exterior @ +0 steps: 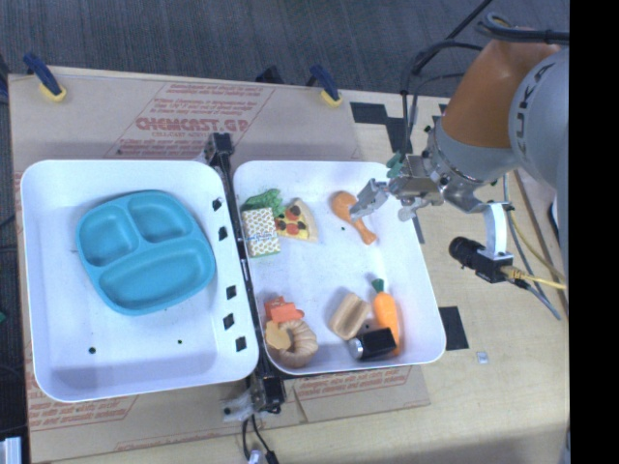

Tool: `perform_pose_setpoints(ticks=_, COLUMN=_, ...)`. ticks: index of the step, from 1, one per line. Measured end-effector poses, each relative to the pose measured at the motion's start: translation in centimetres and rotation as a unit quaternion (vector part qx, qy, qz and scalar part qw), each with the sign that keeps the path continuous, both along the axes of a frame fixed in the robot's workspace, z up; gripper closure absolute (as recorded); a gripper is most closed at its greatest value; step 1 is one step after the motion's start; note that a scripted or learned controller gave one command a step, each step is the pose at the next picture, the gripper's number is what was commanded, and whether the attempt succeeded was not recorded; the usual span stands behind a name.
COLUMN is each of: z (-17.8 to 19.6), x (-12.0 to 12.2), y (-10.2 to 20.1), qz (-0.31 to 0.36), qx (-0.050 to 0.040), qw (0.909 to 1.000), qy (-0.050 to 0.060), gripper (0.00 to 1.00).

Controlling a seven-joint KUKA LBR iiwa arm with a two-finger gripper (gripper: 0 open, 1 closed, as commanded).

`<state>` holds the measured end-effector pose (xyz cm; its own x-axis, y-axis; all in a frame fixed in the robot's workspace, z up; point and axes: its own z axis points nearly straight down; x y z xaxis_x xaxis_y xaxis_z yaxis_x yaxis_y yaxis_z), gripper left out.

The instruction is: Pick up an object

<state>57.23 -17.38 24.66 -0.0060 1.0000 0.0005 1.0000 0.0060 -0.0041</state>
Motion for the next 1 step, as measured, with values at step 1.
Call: perform_pose_setpoints(ticks=1, z=-8.99, x=4.4, y=-0.86, qz=-0.002, qx=0.0003, qw=1.0, qy=0.002, gripper=0.0)
